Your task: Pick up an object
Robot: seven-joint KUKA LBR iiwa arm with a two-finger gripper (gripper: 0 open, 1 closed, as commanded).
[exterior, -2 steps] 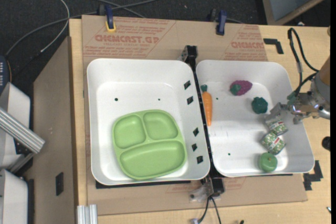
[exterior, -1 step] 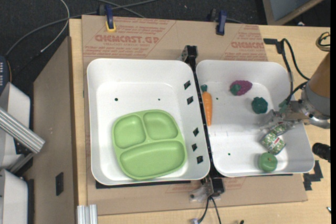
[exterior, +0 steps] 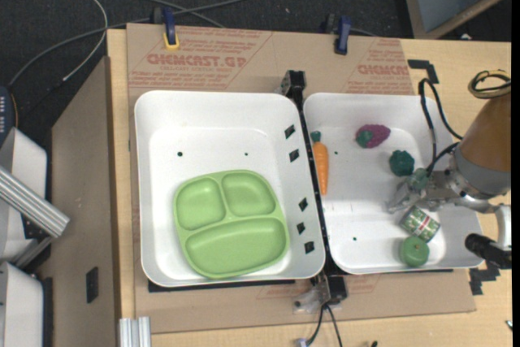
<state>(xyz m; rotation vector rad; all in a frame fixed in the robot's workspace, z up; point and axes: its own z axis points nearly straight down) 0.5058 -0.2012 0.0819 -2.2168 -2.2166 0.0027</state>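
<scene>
So the left bin (exterior: pixel 154 175) has a light green divided plate (exterior: pixel 231 222) sitting toward its front edge, three compartments, nothing in them. Over in the right bin (exterior: pixel 349 114), hard against the left wall, there's a toy carrot (exterior: pixel 322 165) lying lengthwise with its green top pointing at the back edge. Further right near the back edge is a purple-pink thing with a bit of green, maybe a toy fruit (exterior: pixel 372 136), and just right of it and a bit forward a dark green lumpy piece (exterior: pixel 400 162). The gripper (exterior: pixel 414 197) is down in the right half of this bin, metal fingers (exterior: pixel 400 197) look splayed apart, right above a small can (exterior: pixel 420 223) with a green and white label. In the front right corner sits a green ball-ish thing (exterior: pixel 414 252), just beside the can.
</scene>
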